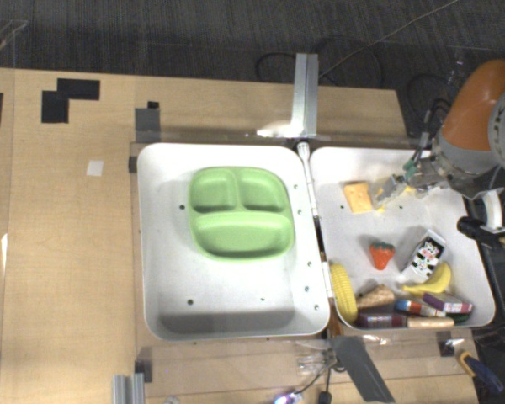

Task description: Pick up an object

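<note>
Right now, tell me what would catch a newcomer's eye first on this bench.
The pale green three-compartment plastic tray lies alone in the middle of the left white bin. The right white bin holds a clutter: a yellow corn cob by its left wall and a red strawberry mid-bin. The grey arm's gripper hovers beside a yellow cheese-like block.

Divided tray (239, 211) in left bin (164, 251); strawberry (381, 255), banana (432, 282), corn (342, 289), perhaps markers (421, 308), in right bin (337, 167).
</note>
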Robot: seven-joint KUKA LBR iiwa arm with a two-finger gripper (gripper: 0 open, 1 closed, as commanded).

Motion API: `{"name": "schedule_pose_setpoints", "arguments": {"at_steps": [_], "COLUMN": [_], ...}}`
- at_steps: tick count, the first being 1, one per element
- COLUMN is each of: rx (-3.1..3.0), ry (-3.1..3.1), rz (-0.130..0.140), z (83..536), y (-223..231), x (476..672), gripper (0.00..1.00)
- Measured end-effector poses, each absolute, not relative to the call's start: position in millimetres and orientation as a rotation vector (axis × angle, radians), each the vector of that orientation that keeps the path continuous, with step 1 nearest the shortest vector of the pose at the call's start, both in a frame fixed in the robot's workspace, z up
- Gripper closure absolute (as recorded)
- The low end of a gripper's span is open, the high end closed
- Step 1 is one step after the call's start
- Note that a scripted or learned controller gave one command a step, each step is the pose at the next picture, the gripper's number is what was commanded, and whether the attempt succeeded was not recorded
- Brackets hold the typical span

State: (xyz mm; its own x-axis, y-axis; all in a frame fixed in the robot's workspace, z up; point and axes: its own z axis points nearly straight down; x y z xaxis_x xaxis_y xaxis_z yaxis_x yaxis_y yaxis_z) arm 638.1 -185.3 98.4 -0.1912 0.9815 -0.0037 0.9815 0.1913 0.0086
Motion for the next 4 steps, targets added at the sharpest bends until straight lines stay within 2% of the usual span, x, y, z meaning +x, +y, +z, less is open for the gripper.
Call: {"name": "schedule_pose_setpoints", "arguments": {"at_steps": [1,2,3,4], "rx": [1.986,2.103,2.103,1.927], "ry": [2.418,2.327,2.328,2.474], "rz": [0.011,0.007,0.007,0.007], "z": [109.8,183.8,183.7,98.7], "y": [-184.5,-118.1,-118.2,-101.4], "x": [640.2,639.0,638.9,627.6], "gripper": [1.00,1.00,0.00,0.00]}}
